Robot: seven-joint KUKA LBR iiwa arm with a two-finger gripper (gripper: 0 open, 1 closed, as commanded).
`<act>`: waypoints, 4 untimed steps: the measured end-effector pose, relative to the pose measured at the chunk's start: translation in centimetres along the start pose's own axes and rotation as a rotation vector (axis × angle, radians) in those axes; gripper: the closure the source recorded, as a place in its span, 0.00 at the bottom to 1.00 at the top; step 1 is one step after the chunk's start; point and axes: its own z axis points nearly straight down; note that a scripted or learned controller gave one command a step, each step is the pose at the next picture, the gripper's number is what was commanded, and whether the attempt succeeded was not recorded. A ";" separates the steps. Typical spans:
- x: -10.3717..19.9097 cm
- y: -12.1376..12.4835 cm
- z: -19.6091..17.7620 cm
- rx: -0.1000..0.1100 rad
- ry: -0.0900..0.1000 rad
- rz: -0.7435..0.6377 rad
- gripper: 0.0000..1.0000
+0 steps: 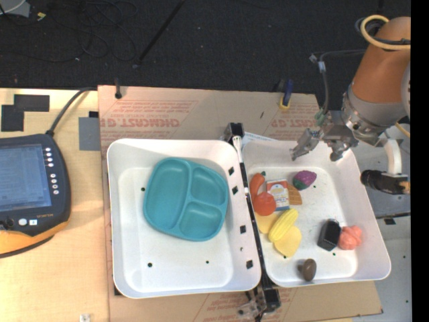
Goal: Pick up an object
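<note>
Overhead, the camera view looks down at a slant on two shallow white bins set side by side on a sheet of brown cardboard. The left bin holds a teal divided plate, lying flat near its middle with its three compartments facing up. The right bin holds a scatter of small objects. Near its left wall an orange-red piece touches a small printed carton, and just right of that lies a purple, plum-like object. Below them a yellow corn-shaped toy rests against the orange-red piece. Toward the right wall a black block sits touching a pink ball-like object. A small brown lump lies alone near the front edge.

The arm enters from the right, its orange band above a grey wrist. The gripper hangs over the far rim of the right bin, above and apart from the objects. Its two fingers are spread wide apart, and nothing sits between them.

At far left a teach pendant with a lit screen lies on the wooden bench. Cables trail across the dark floor beyond the cardboard.
</note>
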 end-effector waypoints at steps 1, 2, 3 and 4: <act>-4.6 0.0 7.6 0.007 0.000 0.003 0.00; -4.6 1.6 16.7 -0.006 0.005 0.000 0.00; -4.8 1.8 15.1 -0.015 0.000 0.001 1.00; -1.1 -1.0 15.2 0.003 0.002 -0.002 1.00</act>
